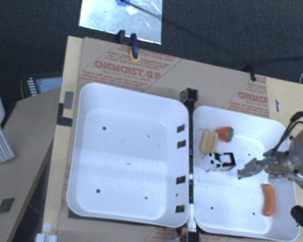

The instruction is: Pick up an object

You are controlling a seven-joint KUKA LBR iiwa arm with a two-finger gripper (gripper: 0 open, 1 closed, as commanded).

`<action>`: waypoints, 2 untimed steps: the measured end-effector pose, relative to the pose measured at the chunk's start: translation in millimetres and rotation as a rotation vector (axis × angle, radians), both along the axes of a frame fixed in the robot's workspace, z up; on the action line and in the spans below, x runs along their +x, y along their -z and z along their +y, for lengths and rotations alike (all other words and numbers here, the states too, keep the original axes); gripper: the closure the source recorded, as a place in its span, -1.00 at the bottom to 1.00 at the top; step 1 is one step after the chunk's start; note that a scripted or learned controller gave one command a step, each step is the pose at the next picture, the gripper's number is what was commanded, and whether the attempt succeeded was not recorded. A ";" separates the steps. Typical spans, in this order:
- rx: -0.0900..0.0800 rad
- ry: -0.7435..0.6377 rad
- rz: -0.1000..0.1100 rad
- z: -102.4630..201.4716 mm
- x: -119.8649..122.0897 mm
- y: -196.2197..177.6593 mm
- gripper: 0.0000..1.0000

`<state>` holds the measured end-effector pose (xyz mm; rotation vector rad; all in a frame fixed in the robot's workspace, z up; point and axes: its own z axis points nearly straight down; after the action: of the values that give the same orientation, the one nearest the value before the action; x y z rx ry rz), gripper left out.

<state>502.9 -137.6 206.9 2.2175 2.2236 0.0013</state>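
Cardboard-lined surface (pixel 149 68) bears two bins; jaws (pixel 248 169) hover over the right bin (pixel 238 221), orange sausage (pixel 267 200) at five o'clock, their state unclear.

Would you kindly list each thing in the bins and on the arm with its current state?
hand: low over the right bin, beside the black-and-white object.
black-and-white object: lying loose in the right bin.
orange sausage-shaped piece: lying flat, apart from the others.
tan piece: lying beside the red-orange piece.
right bin: holds all four objects.
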 end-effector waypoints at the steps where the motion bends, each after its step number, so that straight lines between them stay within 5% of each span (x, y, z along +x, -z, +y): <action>1: 0.000 -0.002 -0.003 0.2 1.1 -10.9 1.00; 2: 0.002 -0.010 -0.006 80.3 -5.1 -65.4 1.00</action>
<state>497.9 -57.3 272.4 2.2047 2.2328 0.0105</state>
